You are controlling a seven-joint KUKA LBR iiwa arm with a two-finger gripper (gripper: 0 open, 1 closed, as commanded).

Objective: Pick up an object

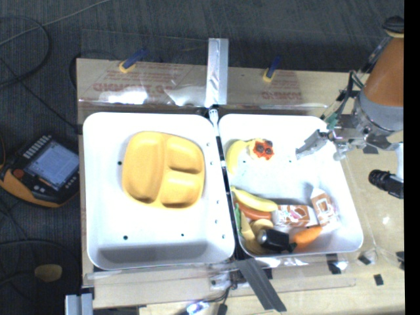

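Yellow tray [163, 169] sits mid left bin [98, 195]. Right bin [289, 169] has bananas [252, 202], snack packs [308, 213] and a carrot [307, 236] piled along its near edge. Claw [314, 144] hovers over that bin's far right corner, holding nothing; finger spread unclear.

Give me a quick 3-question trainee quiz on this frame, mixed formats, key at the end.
1. True or false: the yellow divided tray lies in the left bin.
2. Multiple choice: the banana lies in the right bin at (A) its far edge, (B) its near half, among the other items, (C) outside it on the bench.
3. Fill in: the gripper hangs over the ____ bin, near its far right corner.

Key
1. True.
2. B: it lies beside the snack packets and the carrot.
3. Right.
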